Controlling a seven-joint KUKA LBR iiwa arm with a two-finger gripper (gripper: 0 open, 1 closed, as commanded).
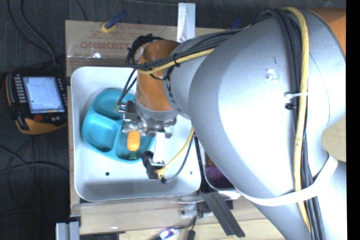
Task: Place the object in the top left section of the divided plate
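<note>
The arm point(253, 104) has a smooth, satin grey shell that looks like painted metal, with soft highlights; its orange band point(154, 78) has the same smooth sheen. The gripper point(147, 127) looks like bare, dull metal. The divided plate point(101, 123) is glossy turquoise plastic, and the small orange object point(133, 141) on it looks smooth and slightly shiny. The bin point(95, 177) is smooth white plastic, faintly glossy. A flat brown sheet point(101, 42) at the table's far edge looks like matt cardboard. The floor point(34, 8) is dark, rough carpet.
</note>
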